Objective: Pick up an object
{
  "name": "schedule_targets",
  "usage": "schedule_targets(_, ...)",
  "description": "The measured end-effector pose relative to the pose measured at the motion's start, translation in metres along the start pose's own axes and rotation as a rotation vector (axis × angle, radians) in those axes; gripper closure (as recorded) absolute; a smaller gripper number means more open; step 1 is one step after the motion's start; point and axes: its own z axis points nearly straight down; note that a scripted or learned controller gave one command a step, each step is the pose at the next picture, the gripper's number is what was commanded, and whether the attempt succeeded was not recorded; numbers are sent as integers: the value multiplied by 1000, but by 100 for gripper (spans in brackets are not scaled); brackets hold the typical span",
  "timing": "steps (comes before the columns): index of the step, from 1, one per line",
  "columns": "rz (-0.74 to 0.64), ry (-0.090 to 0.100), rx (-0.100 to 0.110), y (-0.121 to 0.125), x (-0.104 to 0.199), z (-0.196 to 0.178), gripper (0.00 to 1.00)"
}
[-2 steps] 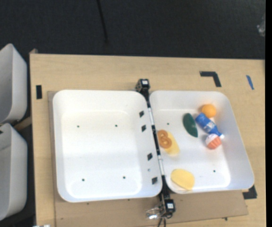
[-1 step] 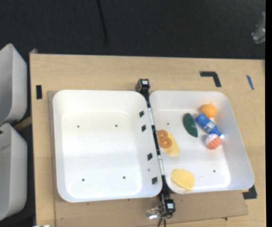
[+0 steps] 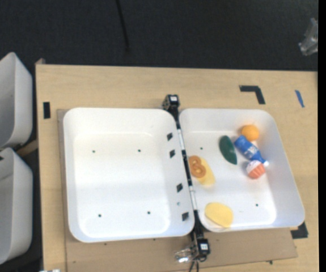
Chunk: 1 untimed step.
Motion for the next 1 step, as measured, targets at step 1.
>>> schedule_targets(1, 2, 0, 1, 0, 0, 16, 100)
